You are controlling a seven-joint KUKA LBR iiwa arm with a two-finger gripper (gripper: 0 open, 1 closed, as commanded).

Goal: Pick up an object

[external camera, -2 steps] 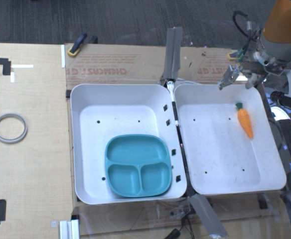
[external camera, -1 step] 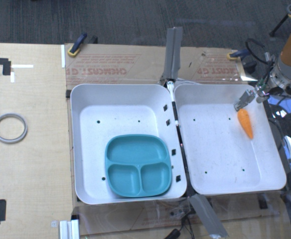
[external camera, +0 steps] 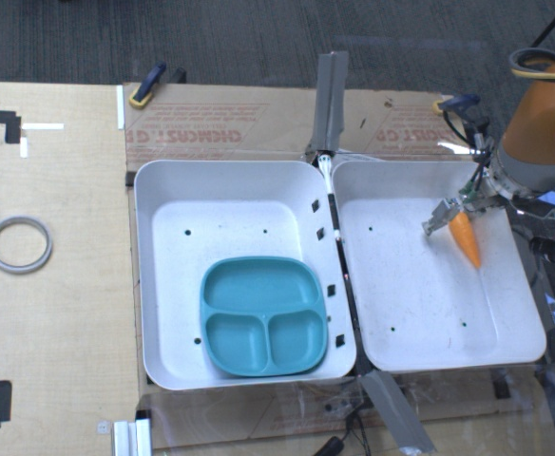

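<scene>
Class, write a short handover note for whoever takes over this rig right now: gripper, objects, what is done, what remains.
Gripper: low in the right bin, at the upper end of the orange carrot; whether its jaws grip it cannot be told.
Carrot: in the right bin's upper right part.
Teal divided plate: in the left bin, untouched.
Done: approach to the carrot.
Left: confirm a grip, then lift.

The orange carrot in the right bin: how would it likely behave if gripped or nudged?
The carrot looks like a smooth, tapered toy, so it is probably stiff and light. Its cone shape may let it slip out toward the narrow tip when squeezed. Lying on the flat floor of the right bin, it would likely roll in an arc if pushed.
</scene>
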